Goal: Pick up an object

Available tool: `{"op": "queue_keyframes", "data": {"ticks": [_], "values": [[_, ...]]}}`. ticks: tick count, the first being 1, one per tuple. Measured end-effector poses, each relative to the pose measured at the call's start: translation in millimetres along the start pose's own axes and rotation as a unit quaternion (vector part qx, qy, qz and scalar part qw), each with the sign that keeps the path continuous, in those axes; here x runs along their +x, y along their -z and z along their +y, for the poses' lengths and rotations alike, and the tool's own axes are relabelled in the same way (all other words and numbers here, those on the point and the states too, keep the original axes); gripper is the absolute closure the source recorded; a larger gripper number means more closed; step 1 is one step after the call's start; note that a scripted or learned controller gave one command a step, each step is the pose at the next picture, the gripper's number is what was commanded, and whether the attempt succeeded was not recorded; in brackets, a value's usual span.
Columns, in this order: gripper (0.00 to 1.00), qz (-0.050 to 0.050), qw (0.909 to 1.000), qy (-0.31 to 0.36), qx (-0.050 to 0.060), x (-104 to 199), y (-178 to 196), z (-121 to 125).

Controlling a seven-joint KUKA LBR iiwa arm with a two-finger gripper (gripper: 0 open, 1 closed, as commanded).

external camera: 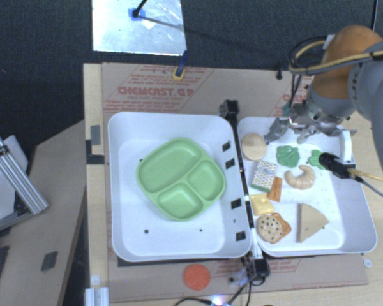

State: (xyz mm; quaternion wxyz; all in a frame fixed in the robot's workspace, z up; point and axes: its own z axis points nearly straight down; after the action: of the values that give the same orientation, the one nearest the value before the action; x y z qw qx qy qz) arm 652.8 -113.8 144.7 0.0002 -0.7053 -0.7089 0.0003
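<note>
Two white bins sit side by side on the counter — a green tray (180, 187) left, toy foods right. Over the far right bin (357, 225), the gripper (292, 126) carries nothing; whether its jaws are apart cannot be told. Nearest lies a green leaf (287, 154) — nothing picked yet.

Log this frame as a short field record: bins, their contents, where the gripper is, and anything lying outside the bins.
left bin: green divided plate
right bin: toy foods, among them croissant, tan wedge, cookie, round bun, green leaf
gripper: over the right bin's far edge, near the bun and leaf
held item: none seen
outside bins: orange disc on the bench in front
</note>
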Motion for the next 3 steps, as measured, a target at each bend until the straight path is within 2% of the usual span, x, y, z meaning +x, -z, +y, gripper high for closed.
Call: {"op": "queue_keyframes", "data": {"ticks": [1,2,3], "values": [[0.0,0.0,1.0,-0.001,0.001,4,-44,-5],[0.0,-0.001,1.0,-0.001,-0.003,4,-58,-3],[1.0,-0.001,1.0,0.0,-0.003,4,-48,-3]]}}
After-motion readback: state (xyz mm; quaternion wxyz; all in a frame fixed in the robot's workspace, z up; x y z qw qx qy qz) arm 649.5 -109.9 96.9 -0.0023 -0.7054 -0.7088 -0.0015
